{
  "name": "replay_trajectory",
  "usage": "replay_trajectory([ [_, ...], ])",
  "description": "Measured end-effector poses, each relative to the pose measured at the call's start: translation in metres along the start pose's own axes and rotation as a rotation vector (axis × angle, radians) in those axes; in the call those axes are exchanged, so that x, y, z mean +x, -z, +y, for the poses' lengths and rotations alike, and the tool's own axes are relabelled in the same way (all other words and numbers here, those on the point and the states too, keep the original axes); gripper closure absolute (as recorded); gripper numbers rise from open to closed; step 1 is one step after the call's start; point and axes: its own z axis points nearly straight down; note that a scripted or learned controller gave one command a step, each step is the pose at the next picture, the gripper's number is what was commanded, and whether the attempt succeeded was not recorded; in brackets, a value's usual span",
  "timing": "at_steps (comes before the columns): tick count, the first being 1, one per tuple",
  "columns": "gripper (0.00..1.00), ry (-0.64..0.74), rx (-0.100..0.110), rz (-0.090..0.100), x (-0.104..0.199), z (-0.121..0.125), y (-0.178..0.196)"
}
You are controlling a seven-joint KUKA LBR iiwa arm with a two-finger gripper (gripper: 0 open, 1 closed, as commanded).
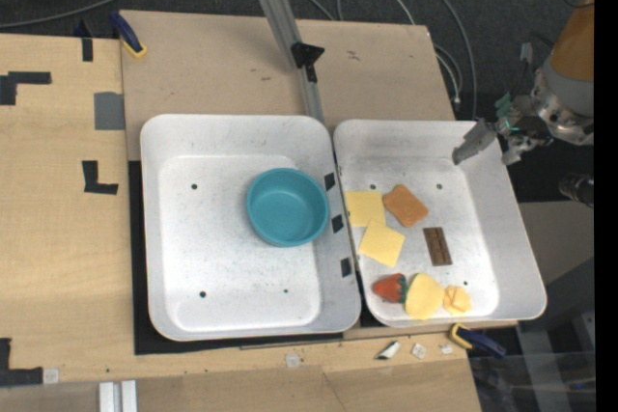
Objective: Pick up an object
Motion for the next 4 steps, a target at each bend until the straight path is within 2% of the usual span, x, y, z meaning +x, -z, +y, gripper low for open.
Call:
replay_trajectory([
  [1, 0.00, 0.000, 0.000, 0.000, 0.000, 0.000, 0.000],
  [4, 0.00, 0.000, 0.005, 0.001, 0.002, 0.002, -0.147],
])
